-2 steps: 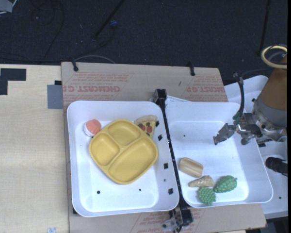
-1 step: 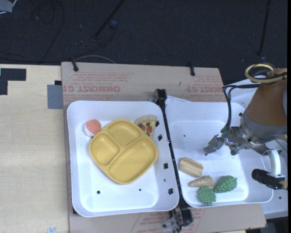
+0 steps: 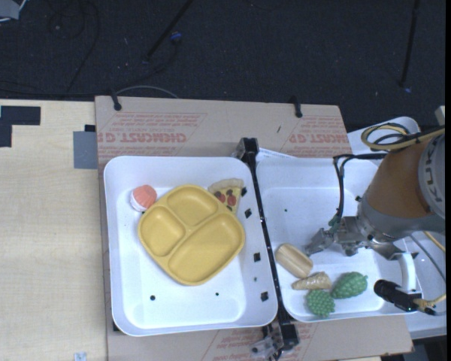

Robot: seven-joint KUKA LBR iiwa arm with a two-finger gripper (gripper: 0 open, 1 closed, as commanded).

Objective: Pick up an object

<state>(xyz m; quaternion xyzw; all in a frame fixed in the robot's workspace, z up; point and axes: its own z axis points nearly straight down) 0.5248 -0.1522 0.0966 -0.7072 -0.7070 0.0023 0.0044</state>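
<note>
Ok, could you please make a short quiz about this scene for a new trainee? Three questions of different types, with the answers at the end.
1. True or false: the yellow divided plate lies in the right bin.
2. Multiple choice: which thing lies nearest the gripper? A) the bread roll B) the pizza slice C) the pink round piece
3. Fill in: the two green items lie in the ____ bin.

Key:
1. False. It lies in the left bin.
2. A. The roll lies just beside the gripper, in the right bin.
3. Right, near its front edge, beside a tan piece.
</note>
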